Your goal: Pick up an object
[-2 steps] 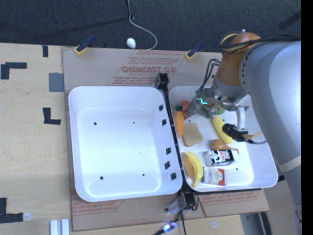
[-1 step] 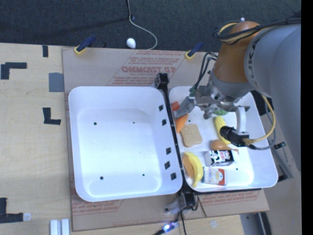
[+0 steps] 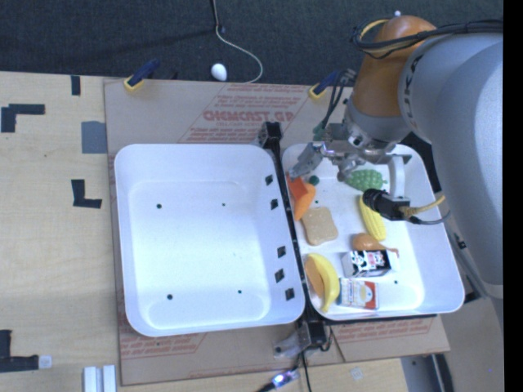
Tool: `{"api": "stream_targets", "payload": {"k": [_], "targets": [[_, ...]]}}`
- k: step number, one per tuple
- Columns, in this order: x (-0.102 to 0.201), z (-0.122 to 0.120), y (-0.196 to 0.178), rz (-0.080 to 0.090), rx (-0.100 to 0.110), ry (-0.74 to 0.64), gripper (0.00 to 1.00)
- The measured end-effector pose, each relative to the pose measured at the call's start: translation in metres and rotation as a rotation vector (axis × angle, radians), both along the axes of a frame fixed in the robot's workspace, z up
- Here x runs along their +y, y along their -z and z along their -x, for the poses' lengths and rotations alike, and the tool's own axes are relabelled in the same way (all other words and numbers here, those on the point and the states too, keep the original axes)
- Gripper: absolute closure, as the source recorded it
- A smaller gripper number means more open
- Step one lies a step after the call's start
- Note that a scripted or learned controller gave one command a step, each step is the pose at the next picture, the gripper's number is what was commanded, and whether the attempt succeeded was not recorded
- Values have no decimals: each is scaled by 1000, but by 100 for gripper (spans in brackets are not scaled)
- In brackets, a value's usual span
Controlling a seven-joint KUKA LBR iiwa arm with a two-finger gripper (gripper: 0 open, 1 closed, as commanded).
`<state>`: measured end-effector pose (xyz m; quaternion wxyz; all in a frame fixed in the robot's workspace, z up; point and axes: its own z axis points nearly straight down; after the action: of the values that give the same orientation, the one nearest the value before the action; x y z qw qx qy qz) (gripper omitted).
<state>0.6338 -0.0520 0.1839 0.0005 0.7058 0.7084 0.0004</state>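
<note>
My gripper [image 3: 309, 163] hangs over the far left corner of the right bin [image 3: 433, 219], just above an orange carrot-like piece [image 3: 301, 197] that lies against the bin's left wall. Nothing shows in its grasp. Below the carrot lies a tan bread slice [image 3: 320, 225]. A green bunch of grapes [image 3: 362, 175] sits right of the gripper, under the wrist. A yellow corn cob [image 3: 372, 217], a small orange item [image 3: 367, 242], a black and white carton [image 3: 369, 261], a banana [image 3: 324, 281] and a red and white packet [image 3: 359, 294] fill the rest of this bin.
The left bin [image 3: 196, 235] sits beside the right one, with a black divider strip [image 3: 282, 219] between them. The grey arm and its orange band [image 3: 384, 64] cover the right bin's far right side. Blue clamps [image 3: 140, 74] hold the cardboard base.
</note>
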Motion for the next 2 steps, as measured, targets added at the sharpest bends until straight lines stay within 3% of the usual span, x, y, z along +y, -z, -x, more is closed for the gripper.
{"api": "stream_targets", "payload": {"k": [1, 2], "targets": [[-50, -28, 42, 2, 2, 5, 0], [-46, -34, 50, 2, 3, 3, 0]]}}
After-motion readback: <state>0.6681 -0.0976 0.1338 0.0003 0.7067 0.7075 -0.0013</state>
